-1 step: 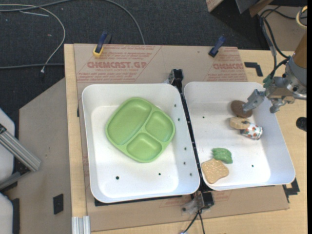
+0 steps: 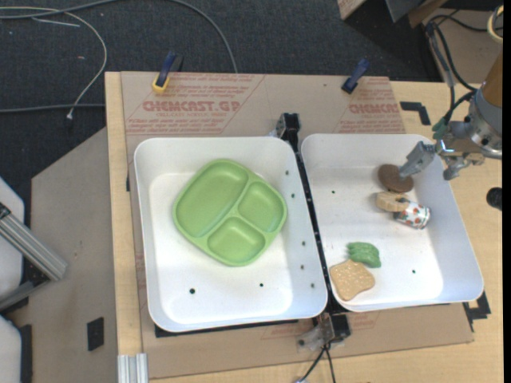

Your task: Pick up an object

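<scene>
**Jaws spread above the right bin's far corner**

Fingers of the gripper (image 2: 437,156) stand apart, gripping nothing, just beside one brown disc (image 2: 394,178). Right bin (image 2: 447,282) holds four loose items: the disc, one patterned toy (image 2: 406,210) touching it, one green lump (image 2: 364,253) and one tan biscuit shape (image 2: 352,279). Left bin (image 2: 156,290) holds one green divided plate (image 2: 230,211). Two blue clamps (image 2: 167,70) pin the cardboard behind.

Robotics lab: clamped cardboard bench (image 2: 263,102), loose cables (image 2: 96,22), white bins (image 2: 152,174).
</scene>
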Controlling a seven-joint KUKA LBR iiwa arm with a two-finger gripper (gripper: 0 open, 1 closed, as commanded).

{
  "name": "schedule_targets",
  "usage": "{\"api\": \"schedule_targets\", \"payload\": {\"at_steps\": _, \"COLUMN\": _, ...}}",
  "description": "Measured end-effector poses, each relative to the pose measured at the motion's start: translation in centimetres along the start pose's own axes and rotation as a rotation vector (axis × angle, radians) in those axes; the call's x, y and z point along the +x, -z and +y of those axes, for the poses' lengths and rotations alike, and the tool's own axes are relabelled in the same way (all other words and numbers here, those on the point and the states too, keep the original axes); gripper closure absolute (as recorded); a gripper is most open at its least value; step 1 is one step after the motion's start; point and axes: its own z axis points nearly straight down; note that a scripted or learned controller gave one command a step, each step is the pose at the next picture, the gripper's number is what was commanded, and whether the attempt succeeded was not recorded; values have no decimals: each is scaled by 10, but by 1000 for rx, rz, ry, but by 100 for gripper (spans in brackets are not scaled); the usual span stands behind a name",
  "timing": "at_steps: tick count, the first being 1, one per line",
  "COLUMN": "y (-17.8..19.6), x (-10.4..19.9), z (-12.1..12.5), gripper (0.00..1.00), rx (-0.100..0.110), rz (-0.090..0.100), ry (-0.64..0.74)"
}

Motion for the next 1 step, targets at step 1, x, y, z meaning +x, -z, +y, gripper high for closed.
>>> {"api": "schedule_targets", "payload": {"at_steps": 1, "y": -53, "x": 7, "z": 8, "gripper": 0, "rx": 6, "rz": 2, "ry": 2}}
